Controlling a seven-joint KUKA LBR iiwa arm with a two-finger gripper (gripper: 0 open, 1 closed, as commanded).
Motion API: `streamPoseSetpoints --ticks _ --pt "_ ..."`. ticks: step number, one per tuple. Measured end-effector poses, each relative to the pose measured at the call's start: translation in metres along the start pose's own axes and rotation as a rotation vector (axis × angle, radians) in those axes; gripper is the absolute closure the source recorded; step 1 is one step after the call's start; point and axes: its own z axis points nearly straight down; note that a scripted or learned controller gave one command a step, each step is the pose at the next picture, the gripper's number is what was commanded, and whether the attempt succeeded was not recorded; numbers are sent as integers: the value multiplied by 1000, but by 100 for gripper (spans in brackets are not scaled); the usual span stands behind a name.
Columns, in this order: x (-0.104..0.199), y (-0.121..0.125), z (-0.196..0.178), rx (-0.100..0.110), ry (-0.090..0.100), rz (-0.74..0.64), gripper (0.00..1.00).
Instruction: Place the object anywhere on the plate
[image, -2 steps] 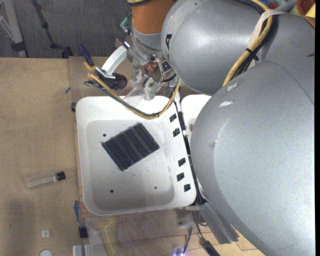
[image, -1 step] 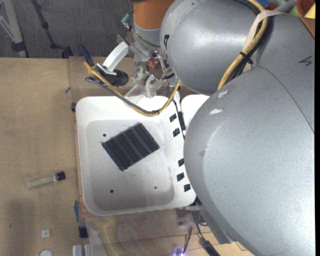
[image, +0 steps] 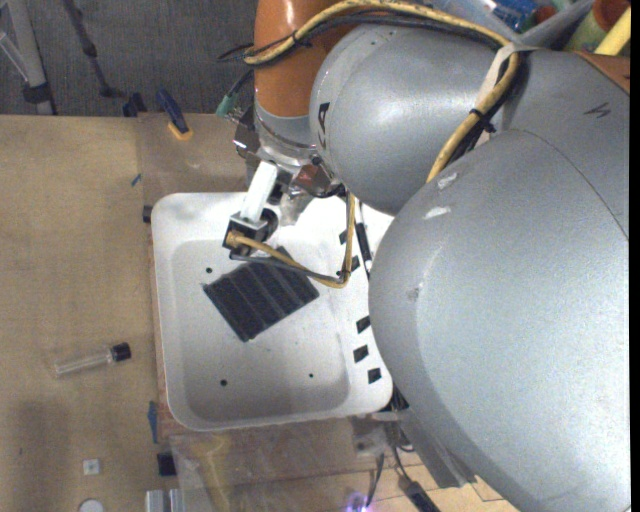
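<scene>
On the floor of the white bin (image: 250, 390), the black ribbed slab (image: 262, 297) lies flat, just below and left of the gripper (image: 293, 190), whose opening I cannot tell.

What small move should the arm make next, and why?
Probably ease down and slightly toward the middle of the black ribbed plate in the white bin: the gripper hovers over its upper corner, close to the edge.

Tan bench (image: 70, 220) bears 1 white bin (image: 270, 375), 1 vial (image: 90, 358).
</scene>
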Motion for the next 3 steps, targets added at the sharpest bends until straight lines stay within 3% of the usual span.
streamPoseSetpoints --ticks 1,2,3 --pt "-8 -12 24 -2 0 -704 100" --pt "5 18 52 -10 1 -1034 100" --pt "-11 29 27 -14 0 -1563 100"
